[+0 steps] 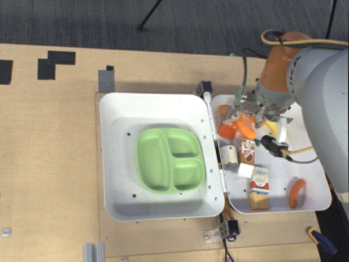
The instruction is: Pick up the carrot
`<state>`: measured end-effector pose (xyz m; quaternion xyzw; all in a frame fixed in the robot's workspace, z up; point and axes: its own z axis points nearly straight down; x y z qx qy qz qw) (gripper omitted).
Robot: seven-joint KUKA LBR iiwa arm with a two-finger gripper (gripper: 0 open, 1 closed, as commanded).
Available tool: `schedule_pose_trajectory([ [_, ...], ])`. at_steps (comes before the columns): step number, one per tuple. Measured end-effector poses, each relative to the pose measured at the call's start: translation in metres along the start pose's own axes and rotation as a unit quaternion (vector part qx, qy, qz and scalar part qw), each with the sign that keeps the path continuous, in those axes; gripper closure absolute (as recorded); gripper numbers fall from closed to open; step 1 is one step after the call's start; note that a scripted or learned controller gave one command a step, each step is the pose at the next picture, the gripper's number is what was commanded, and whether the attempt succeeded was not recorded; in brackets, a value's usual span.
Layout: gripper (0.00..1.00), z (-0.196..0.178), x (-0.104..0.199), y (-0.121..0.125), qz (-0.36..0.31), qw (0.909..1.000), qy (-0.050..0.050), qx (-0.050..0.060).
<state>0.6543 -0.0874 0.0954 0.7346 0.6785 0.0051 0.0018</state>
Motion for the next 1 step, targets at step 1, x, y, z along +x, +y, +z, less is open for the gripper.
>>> schedule_pose_trajectory([
  [1,1.00,-0.0120,0.0024,0.0024,-0.003,1.0000,0.001,-0.004],
])
